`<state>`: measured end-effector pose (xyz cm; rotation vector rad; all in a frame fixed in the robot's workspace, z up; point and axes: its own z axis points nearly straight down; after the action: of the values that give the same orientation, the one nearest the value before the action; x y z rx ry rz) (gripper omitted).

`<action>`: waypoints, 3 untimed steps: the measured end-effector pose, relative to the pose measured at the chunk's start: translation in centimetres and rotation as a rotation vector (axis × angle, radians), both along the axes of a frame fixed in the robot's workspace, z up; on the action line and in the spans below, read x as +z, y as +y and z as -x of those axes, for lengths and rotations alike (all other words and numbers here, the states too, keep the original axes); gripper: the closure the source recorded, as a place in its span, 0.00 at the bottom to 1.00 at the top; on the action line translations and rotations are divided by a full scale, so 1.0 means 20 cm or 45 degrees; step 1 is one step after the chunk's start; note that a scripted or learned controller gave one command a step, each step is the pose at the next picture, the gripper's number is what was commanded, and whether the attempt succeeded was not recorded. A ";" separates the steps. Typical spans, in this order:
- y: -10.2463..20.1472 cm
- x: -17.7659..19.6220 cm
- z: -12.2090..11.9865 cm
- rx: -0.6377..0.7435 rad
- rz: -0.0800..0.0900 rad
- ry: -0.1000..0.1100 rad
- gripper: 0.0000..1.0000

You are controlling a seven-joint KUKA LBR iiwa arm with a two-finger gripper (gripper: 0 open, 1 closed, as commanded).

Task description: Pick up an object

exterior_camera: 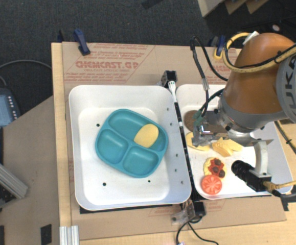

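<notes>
You should drop straight onto one loose piece of toy food (224, 148) in the right bin (280, 160), keeping off its wall, as the arm (260, 80) hunches low over that bin with its gripper (203, 131) near the pale pieces, how its fingers stand impossible to tell.

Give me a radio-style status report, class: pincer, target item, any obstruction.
Pincer low over right bin, nothing seen gripped. Yellow pieces and red tomato loose below. Arm's bulk hides part of bin. Teal plate in left bin.
</notes>
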<state>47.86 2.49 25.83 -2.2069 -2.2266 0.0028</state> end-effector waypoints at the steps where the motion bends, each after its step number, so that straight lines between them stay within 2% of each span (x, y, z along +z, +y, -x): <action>1: -0.05 0.80 -0.01 -0.009 0.002 -0.035 1.00; 2: 0.14 0.37 0.00 -0.007 0.004 0.005 1.00; 3: -0.08 -0.41 -0.02 -0.019 0.008 0.015 1.00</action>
<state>48.16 0.83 17.65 -2.2205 -2.2073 0.0227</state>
